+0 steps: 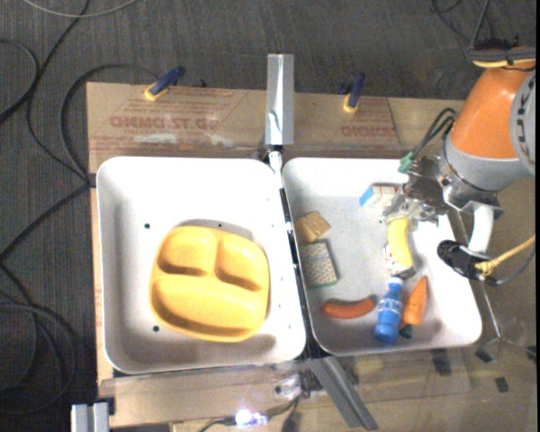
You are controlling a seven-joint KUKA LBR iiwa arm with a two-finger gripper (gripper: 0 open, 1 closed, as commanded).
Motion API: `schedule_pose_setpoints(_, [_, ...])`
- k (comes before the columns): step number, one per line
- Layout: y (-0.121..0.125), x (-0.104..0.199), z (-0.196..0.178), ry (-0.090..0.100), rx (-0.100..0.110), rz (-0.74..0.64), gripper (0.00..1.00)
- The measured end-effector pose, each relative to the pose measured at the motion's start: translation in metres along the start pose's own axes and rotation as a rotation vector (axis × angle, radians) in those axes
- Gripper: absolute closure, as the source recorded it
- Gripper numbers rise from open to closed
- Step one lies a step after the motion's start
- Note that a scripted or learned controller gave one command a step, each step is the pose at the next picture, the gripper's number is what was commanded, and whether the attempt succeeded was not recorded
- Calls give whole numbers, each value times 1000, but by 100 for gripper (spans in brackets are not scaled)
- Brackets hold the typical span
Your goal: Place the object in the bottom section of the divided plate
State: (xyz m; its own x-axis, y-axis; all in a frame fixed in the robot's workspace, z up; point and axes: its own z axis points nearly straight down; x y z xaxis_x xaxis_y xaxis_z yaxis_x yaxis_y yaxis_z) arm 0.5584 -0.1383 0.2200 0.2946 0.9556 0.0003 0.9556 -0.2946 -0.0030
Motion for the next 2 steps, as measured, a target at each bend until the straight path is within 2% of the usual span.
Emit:
schedule_pose_setpoints(1, [-66, 64, 38, -1, 3, -98, 100])
schedule_pose_setpoints(2, [-117, 151, 38, -2, 2, 32, 100])
